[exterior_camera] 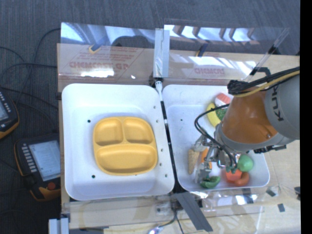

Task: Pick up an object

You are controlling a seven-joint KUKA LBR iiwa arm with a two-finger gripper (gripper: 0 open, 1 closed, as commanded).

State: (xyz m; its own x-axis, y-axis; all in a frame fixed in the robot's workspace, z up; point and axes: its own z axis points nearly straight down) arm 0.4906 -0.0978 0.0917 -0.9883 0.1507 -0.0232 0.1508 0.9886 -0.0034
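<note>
The right white bin (pixel 181 112) holds several toy foods. A tan cone-like piece (pixel 193 160) lies near its left wall, a dark green piece (pixel 210 182) at the front, a red-orange piece (pixel 235 176) and a green ball (pixel 245 163) to the right, and a yellow piece (pixel 213 115) with a red-and-white one (pixel 222 100) at the back. My gripper (pixel 210 163) hangs low over the front middle of this bin, just right of the tan piece and above the dark green one. The orange band of the arm (pixel 247 119) covers much of the bin.
The left white bin (pixel 78 130) bears a yellow divided plate (pixel 125 144) at its middle. A clear panel stands behind both bins. Cables and a tablet (pixel 40 159) lie on the floor to the left.
</note>
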